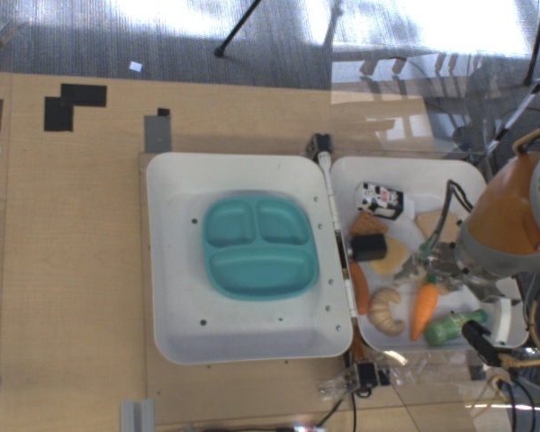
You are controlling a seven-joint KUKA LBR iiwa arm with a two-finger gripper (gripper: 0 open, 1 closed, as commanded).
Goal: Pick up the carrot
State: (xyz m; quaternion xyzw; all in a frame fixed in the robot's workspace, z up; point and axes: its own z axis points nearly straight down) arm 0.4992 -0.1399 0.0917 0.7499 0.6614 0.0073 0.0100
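The carrot [424, 307] is orange and tapered. It lies in the front part of the right bin [468, 176], with its thick end pointing away from me and its tip pointing toward the front wall. My gripper [435, 271] hangs right over the carrot's thick end, at the end of the grey wrist below the orange band [520, 212]. From this angle I cannot see whether it touches the carrot.
Around the carrot lie a croissant [387, 310], a green vegetable [445, 328], a red-orange sausage [358, 288], a black block [369, 246], a yellow wedge [394, 257] and a black-and-white piece [381, 199]. A teal divided plate [259, 246] sits in the left bin [175, 268].
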